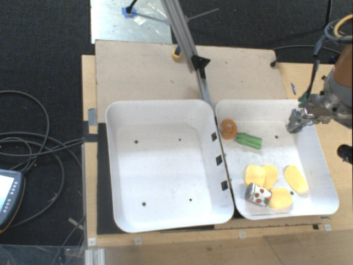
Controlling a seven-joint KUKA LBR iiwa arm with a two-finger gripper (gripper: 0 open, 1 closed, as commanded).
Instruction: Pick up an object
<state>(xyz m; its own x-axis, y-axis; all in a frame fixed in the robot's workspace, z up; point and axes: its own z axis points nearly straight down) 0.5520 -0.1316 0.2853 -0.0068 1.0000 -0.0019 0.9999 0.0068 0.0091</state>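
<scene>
Gripper (297, 121) hovers over right bin's (317, 139) far-right rim; can't tell its state, nothing seen held. Candidates cluster near side: yellow pieces (268, 175), dice-print can (257, 194); green item (249, 141) w/ orange ring (229, 128) by divider. Judged: mid-bin gives most approach room; walls crowd the rest.

Both bins (165, 112) are white with small dark dots. Against the right bin's (317, 148) white floor lie an orange ring (229, 128), a green piece (249, 141) beside it, 4 yellow pieces (268, 175) and a white, red-and-green-spotted block (257, 194).
</scene>
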